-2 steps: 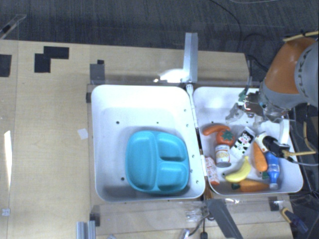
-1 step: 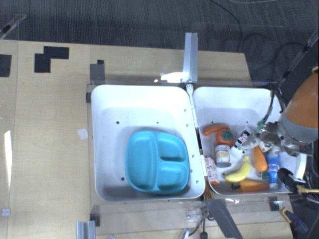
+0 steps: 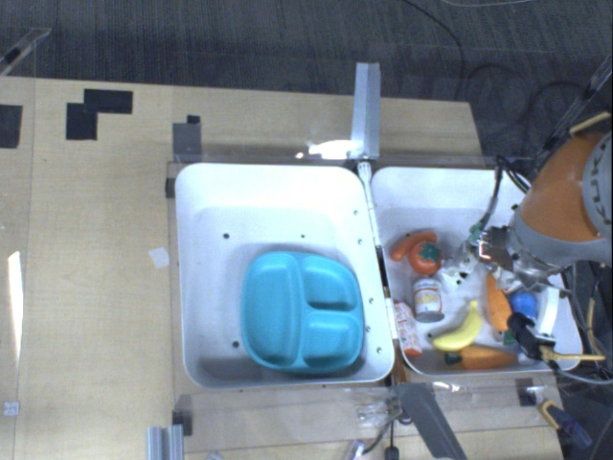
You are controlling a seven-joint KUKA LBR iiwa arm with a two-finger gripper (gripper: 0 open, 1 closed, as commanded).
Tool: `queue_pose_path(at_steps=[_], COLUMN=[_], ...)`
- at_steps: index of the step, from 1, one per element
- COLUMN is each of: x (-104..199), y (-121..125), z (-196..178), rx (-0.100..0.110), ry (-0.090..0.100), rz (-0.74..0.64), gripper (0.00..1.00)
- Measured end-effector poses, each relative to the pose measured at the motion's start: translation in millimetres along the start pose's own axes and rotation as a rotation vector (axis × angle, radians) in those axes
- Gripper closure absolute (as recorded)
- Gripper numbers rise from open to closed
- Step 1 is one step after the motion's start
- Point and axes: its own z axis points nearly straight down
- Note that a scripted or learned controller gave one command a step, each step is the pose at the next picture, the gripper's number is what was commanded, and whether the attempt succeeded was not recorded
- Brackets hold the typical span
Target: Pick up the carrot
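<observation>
Here gripper (image 3: 500, 278) low in right bin (image 3: 431, 195), beside carrot (image 3: 497, 303); finger state unclear

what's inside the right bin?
Right bin holds a tomato-like toy, small jar, banana, and two orange carrot-like pieces. The arm covers the bin's right part; anything beneath it is hidden.
</observation>
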Motion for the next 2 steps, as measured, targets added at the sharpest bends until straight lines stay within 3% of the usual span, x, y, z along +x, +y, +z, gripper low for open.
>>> queue_pose_path(at_steps=[1,2], x=[-59.8,-61.9], y=[-21.6,-15.5], z=[-15.6,-29.9], rx=[0.031,0.036], ry=[-0.002,0.0], rz=[-0.021,-0.075], gripper=[0.0,0.0])
